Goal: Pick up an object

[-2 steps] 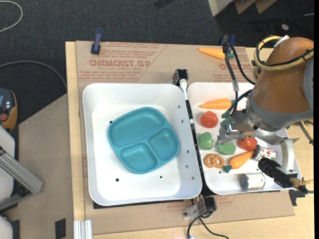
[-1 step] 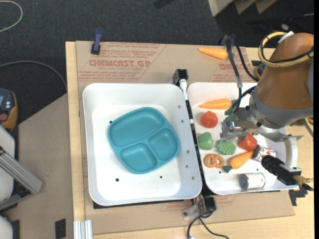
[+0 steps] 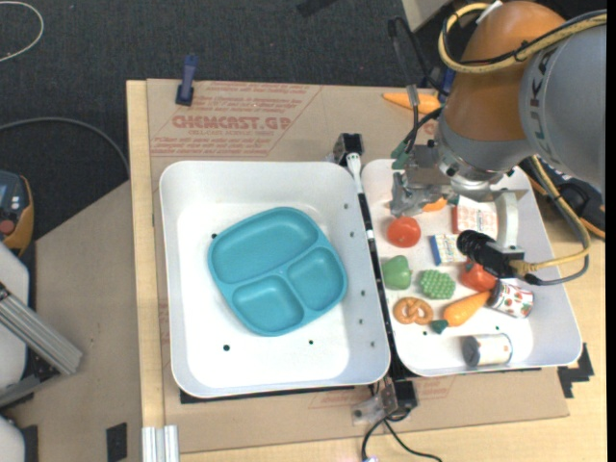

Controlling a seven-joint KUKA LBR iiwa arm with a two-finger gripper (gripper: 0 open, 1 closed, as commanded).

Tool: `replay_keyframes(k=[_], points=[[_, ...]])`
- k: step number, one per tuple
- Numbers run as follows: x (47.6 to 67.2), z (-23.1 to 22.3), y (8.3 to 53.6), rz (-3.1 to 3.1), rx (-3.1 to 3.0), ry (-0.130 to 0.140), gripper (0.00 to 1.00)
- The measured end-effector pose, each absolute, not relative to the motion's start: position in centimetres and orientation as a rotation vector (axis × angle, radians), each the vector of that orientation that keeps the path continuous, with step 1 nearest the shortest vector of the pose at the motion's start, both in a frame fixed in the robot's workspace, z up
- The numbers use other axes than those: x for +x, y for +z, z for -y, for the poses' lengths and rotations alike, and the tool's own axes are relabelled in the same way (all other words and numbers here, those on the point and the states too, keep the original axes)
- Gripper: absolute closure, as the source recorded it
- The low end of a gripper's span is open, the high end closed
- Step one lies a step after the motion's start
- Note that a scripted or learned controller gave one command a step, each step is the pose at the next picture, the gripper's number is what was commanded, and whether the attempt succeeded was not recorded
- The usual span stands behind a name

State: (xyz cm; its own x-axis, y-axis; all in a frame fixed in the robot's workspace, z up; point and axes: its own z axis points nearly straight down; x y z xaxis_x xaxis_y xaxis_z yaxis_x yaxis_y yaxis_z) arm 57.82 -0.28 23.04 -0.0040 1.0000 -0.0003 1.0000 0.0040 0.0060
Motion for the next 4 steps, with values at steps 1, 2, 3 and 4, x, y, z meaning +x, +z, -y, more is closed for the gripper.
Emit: replay_keyframes(k=[1, 2, 3, 4], points=[[62.2, 0.7, 18.2, -2.221, 2.218, 0.0, 1.0], [63.1, 7.1, 18.5, -2.212, 2.224, 0.001, 1.0], [57.8, 3.7, 18.5, -2.227, 2.224, -0.004, 1.0], [54.6, -1.8, 18.8, -2.231, 2.219, -0.002, 1.0]])
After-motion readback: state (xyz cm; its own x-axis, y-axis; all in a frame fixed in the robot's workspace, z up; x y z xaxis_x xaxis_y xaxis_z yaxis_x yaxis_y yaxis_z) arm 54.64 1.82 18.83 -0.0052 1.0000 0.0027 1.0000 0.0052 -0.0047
